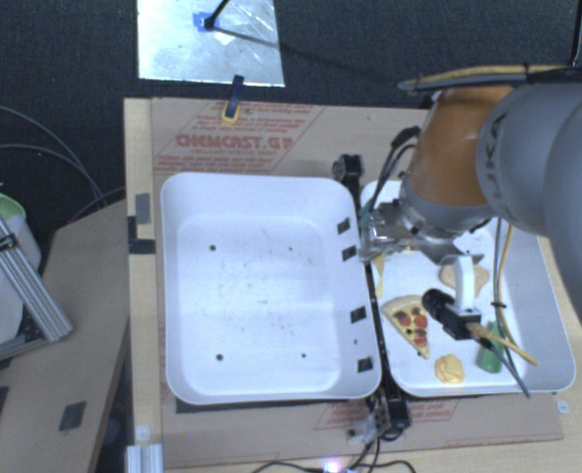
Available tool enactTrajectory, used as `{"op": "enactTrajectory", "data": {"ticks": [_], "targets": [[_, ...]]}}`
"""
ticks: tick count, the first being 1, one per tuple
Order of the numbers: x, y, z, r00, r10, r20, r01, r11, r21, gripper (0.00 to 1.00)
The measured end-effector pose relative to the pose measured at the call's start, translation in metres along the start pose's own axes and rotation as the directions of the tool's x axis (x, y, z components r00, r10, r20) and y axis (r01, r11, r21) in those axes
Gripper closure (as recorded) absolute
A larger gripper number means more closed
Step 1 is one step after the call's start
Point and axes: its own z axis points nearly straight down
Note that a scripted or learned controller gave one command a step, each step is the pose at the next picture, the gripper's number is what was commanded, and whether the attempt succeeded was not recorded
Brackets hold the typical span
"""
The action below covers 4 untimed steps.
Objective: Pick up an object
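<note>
Since the wrist's bulk hid them, I could not tell whether the jaws stood apart or together, so the first risk was a blind close on nothing. Well to the left of the pizza slice (410,321), the left bin (187,200) showed bare white floor, and a descent there would have come up with air. The pizza slice lay flat in the right bin (556,363), close to that bin's left wall. Being thin, it would likely have let the jaws scrape the floor rather than lift, and the wall beside it could have blocked one side of the grasp. Just right of the slice and nearer the camera sat a yellow lump (449,368), rounded and liable to squirt out if pinched off-centre. Right of the slice and farther back lay a tan round piece (476,279), partly hidden by the robot's own hardware. Farthest right of the slice was a green piece (489,356), near enough to the lump that one grasp might have nudged both. The arm (527,156) hung above and right of the slice.
</note>
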Motion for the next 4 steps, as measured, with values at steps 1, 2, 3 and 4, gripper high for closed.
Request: {"op": "enactTrajectory", "data": {"ticks": [1, 2, 3, 4], "targets": [[0.087, -0.002, -0.091, 1.000, 0.005, 0.001, -0.005, 1.000, 0.006, 1.00], [0.154, -0.027, -0.200, 1.000, 0.006, -0.002, -0.006, 1.000, 0.004, 1.00], [0.128, -0.012, -0.251, 1.000, 0.019, 0.005, -0.020, 1.000, 0.009, 1.00], [0.079, 0.030, -0.121, 1.000, 0.024, 0.011, -0.024, 0.999, 0.026, 1.00]]}}
